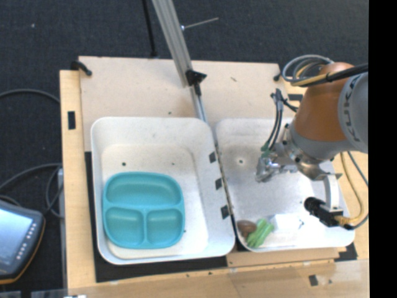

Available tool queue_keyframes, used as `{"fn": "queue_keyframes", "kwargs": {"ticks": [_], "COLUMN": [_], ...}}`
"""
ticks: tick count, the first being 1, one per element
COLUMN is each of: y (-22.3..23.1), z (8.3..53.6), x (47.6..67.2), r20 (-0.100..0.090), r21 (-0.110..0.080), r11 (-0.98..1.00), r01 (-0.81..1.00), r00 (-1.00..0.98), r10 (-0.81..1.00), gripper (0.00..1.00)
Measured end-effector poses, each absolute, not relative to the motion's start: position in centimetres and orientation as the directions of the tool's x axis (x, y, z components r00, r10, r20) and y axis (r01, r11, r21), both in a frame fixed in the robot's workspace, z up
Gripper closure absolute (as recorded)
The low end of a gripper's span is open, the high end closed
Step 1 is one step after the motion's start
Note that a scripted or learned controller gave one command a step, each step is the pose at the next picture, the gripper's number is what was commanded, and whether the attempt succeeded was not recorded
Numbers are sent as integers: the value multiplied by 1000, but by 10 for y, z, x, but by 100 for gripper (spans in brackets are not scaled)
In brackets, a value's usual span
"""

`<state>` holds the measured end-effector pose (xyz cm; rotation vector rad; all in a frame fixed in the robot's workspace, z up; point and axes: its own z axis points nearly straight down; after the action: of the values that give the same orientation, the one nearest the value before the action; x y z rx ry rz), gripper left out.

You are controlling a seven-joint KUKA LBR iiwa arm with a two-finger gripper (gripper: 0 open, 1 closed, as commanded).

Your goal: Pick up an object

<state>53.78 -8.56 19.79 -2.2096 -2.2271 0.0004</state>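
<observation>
White plastic right bin (248, 143) holds my targets at its near edge, well apart from my gripper (265, 169): a small clear, soft-looking packet (286, 221), a light, stiff-looking green pod-shaped piece (262, 233), best pinched across its middle, and a brown rounded lump (247, 227). How far I am open, I cannot tell.

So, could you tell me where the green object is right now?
The green object lies in the right bin, at its near edge, touching a brown object on its left, below the gripper.
</observation>
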Motion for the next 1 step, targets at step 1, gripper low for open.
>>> {"fn": "queue_keyframes", "kwargs": {"ticks": [1], "y": [-51], "z": [201], "x": [532], "r20": [1], "r21": [1], "r11": [5], "r01": [1000], "r00": [-5], "r10": [1000], "gripper": [100]}}
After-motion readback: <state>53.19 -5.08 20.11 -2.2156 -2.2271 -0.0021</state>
